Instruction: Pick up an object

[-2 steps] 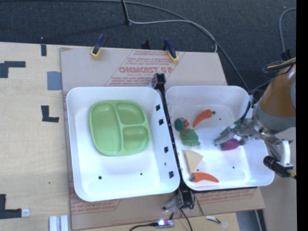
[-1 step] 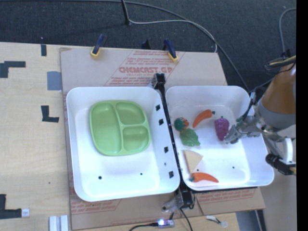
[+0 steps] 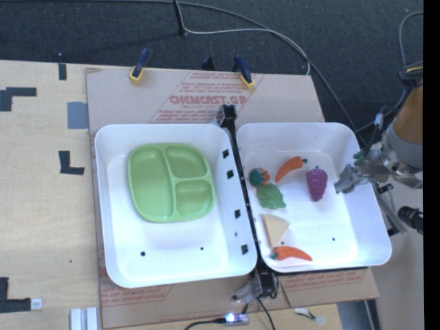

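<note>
The right bin holds several toy foods. An orange pepper lies near its back, with a purple bunch of grapes to its right. A small red and green piece and a green leafy piece lie by the left wall. A tan wedge and an orange carrot lie toward the front. My gripper hangs over the bin's right rim, just right of the grapes and apart from them, with nothing seen in it.
The left bin holds a green divided plate. Black clips run along the wall where the two bins meet. Two blue and yellow clamps hold the cardboard at the back. Cables cross the dark floor behind.
</note>
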Tool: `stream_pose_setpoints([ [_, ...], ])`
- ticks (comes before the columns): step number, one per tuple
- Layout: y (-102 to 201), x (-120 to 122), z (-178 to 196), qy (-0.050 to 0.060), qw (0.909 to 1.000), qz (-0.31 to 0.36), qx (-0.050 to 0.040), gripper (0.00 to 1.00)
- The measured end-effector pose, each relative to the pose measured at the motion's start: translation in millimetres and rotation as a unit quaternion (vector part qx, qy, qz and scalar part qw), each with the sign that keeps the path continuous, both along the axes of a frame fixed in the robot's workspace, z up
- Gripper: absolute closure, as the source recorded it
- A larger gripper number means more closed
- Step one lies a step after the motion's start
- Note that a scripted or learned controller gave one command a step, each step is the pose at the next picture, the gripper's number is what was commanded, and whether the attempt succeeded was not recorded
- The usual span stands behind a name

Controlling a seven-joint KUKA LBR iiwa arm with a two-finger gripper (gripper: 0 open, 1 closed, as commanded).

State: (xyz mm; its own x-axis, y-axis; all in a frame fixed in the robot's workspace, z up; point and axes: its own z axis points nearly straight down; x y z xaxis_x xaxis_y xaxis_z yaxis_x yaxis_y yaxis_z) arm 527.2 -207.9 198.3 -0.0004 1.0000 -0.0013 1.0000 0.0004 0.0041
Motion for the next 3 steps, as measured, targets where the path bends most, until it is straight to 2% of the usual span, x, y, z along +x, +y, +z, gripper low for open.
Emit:
stream_pose_setpoints([
  [1, 2, 8, 46, 0.000, 1.0000, 0.000, 0.0001, 1.00],
  [2, 2, 9, 61, 0.002, 1.0000, 0.000, 0.0005, 1.00],
  [3, 52, 7, 60, 0.002, 1.0000, 0.002, 0.0012, 1.00],
])
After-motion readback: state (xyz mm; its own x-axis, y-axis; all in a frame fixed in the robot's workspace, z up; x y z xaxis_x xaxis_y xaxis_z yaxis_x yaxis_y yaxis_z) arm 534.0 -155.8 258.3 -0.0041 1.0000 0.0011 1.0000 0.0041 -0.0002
